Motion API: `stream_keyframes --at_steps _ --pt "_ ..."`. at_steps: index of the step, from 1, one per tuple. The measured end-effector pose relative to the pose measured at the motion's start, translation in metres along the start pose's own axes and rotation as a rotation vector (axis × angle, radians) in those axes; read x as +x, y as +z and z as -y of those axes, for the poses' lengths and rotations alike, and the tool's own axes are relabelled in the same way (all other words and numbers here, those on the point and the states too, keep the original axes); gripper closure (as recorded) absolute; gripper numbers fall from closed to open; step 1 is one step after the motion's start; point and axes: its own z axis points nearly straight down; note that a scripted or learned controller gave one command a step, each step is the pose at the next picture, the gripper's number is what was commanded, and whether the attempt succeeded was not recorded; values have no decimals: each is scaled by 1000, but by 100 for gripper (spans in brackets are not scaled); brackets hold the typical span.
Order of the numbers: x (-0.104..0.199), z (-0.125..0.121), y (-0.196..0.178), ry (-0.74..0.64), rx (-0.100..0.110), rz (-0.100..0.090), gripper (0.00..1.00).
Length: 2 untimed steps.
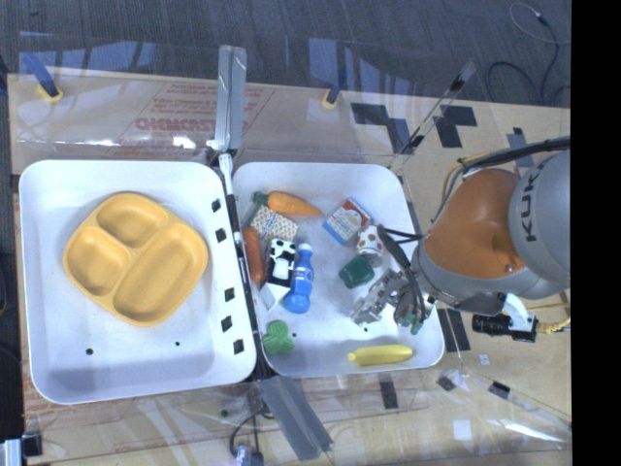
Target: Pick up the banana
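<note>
Two white bins sit side by side on the tabletop (505, 416). Left bin (49, 357): one yellow divided plate (136, 257), lying flat, apart from the walls. Nothing here bears on the task.

Right bin (320, 352), left portion: a carrot (292, 204) near the far wall, a checkered block (276, 226) just below it, a second orange piece (254, 253) along the left wall, a black-and-white toy (282, 256) touching a blue bottle (300, 280), and a green item (277, 337) near the front left corner.

Right bin, centre and right: a small carton (344, 221), a dark green cup (355, 271), then the claw (386, 304), low over the bin floor beside the cup. Whether the claw is spread or pressed together cannot be told; the metal parts blur together at this angle. No object is seen between them.

Banana (380, 355): lying flat along the front wall of the right bin, near the right corner, just in front of the claw and apart from it. Not yet picked.

Risks, as judged:
- The front wall stands close to the banana; a descent straddling it crosswise may strike the rim.
- The banana is smooth and curved, so an off-centre pinch could squirt it sideways or roll it.
- The cup sits close behind the claw and could be knocked on repositioning.
</note>
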Motion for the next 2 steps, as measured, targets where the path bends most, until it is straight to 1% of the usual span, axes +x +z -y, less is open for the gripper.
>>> stream_keyframes --at_steps 1,2 --pt "0 0 0 0 0 0 0" --pt "0 -1 -10 -5 0 1 100"
